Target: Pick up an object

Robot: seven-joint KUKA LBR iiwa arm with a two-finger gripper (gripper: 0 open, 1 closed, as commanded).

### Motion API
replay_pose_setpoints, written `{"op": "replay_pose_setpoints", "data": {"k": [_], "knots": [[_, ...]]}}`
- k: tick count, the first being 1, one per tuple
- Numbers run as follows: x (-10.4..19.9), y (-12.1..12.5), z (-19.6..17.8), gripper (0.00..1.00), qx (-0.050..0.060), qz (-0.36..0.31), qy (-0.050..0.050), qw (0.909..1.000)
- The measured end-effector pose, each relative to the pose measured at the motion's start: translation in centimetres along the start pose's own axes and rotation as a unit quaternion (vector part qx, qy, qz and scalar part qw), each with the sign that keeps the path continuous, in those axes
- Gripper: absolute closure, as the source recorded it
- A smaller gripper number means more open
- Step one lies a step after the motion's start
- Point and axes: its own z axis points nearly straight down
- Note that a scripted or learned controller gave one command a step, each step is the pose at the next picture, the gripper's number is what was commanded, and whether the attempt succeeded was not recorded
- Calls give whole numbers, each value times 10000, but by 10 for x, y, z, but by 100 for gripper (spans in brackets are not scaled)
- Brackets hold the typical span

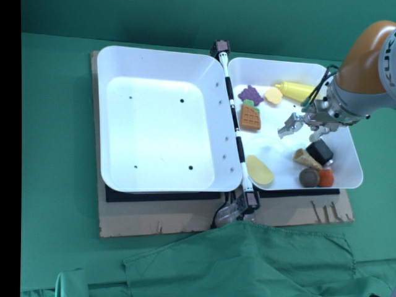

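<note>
My gripper (pixel 302 129) hangs open over the right bin (pixel 346 142), with nothing between its fingers. Just below it lie a tan cone (pixel 306 158) and a black block (pixel 320 151). A brown ball (pixel 309 177) and a red ball (pixel 325 177) sit in the bin's near right corner. A yellow bottle (pixel 295 90) lies behind the gripper, partly hidden by the wrist. To the left are a purple grape bunch (pixel 250 93), an orange waffle (pixel 250 117), a small yellow piece (pixel 273 95) and a yellow oval (pixel 260 171).
The left bin (pixel 111 67) stands beside the right one, joined to it along a white rod with black clamps (pixel 232 113). Both bins rest on cardboard (pixel 154 218). Green cloth (pixel 247 262) lies bunched at the front.
</note>
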Motion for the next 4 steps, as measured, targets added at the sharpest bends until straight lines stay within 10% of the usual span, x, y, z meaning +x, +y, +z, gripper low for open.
{"op": "replay_pose_setpoints", "data": {"k": [1, 2, 3, 4], "knots": [[15, 89, -8, 0, -75, -48, -13, 10000], [44, 111, 13, 0, -52, -41, -12, 10000], [42, 112, -1, 100, -85, -15, -25, 10000], [26, 151, -51, 100, -85, -34, -16, 10000]]}}
